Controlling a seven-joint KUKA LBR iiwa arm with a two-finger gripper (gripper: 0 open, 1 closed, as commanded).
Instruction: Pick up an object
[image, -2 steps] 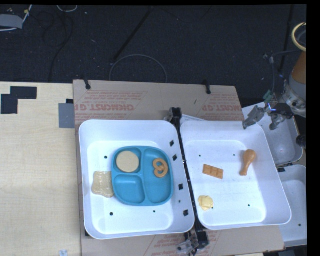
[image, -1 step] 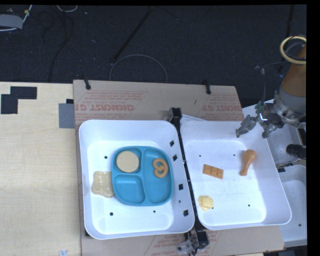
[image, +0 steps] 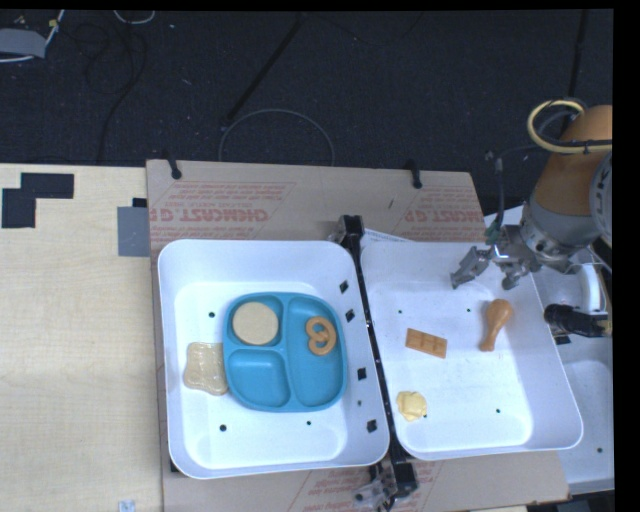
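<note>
My gripper (image: 487, 272) hangs over the back right part of the right bin (image: 455, 425), fingers spread open and nothing between them. Just below and right of it a tan drumstick-shaped piece (image: 494, 323) lies on the bin floor. An orange-brown rectangular cracker (image: 426, 343) rests near the bin's middle. A pale yellow lump (image: 411, 405) sits toward the front left of that bin.
The left bin (image: 190, 440) holds a blue divided plate (image: 262, 385) with a round tan cookie (image: 254, 322) and a pretzel (image: 320, 336) in its compartments. A pale bread slice (image: 205, 367) lies left of the plate. A black divider (image: 364, 330) separates the bins.
</note>
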